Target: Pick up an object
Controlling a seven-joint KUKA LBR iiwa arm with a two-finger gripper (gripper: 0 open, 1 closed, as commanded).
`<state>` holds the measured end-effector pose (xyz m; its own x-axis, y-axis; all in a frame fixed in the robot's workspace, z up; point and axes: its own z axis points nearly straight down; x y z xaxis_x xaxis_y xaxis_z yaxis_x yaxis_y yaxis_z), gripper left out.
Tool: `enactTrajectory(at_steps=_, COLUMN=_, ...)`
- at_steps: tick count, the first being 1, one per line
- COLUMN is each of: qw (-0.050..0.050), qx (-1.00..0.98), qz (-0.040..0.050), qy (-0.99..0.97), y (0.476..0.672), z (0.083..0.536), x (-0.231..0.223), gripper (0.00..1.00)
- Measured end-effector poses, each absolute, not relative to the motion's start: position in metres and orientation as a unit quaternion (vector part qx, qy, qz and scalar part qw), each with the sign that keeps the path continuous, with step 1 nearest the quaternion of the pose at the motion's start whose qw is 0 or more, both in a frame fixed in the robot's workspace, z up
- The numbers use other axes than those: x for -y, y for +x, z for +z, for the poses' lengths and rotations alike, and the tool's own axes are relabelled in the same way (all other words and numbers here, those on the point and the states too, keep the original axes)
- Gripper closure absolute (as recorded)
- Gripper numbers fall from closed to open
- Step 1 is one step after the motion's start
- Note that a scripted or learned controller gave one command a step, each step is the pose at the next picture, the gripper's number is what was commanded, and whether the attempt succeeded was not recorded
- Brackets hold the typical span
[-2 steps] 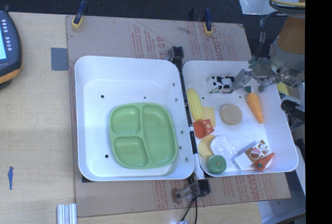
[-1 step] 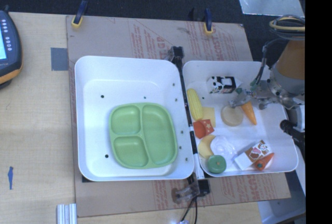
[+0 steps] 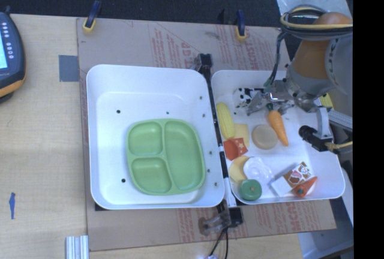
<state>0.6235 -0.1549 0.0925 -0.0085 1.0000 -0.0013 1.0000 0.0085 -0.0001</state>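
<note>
My gripper hangs over the far part of the right bin, under the grey wrist with its orange band. Just below it lies an orange carrot, whose top end sits right at the gripper's tip. A black-and-white spotted item lies to the gripper's left. I see nothing lifted off the bin floor.
The right bin also holds a yellow corn cob, a tan disc, a red packet, a green round lid and a small carton. A green divided plate lies in the left bin.
</note>
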Motion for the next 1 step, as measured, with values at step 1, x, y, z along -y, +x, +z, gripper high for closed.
enactTrajectory(at_steps=1, qw=0.005, qx=-0.708, qz=0.0016, qy=0.706, y=0.6366, z=0.2197, x=0.1872, gripper=0.00)
